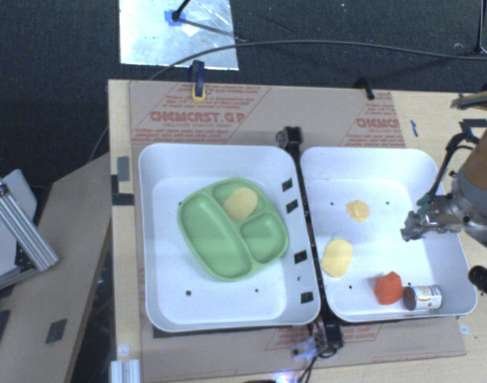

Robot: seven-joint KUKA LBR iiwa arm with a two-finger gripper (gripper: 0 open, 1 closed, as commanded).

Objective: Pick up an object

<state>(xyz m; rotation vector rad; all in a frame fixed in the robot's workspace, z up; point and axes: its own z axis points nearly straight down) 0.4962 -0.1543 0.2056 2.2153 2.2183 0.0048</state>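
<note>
1. Two white bins are seen side by side on the table (124,238): the left bin (168,294) and the right bin (387,174).
2. A green divided plate (219,246) is set in the left bin, with a pale yellow lump (241,203) in its upper compartment.
3. In the right bin, a small yellow piece (358,210), a bigger yellow piece (337,257), an orange object (389,288) and a small can (425,298) lying on its side are spotted. Orange object and can are just beside each other near the front wall.
4. The claw (413,228) is seen over the right bin's right side, well apart from the objects. Whether it's open or closed can't be made out, and nothing can be seen in it.
</note>
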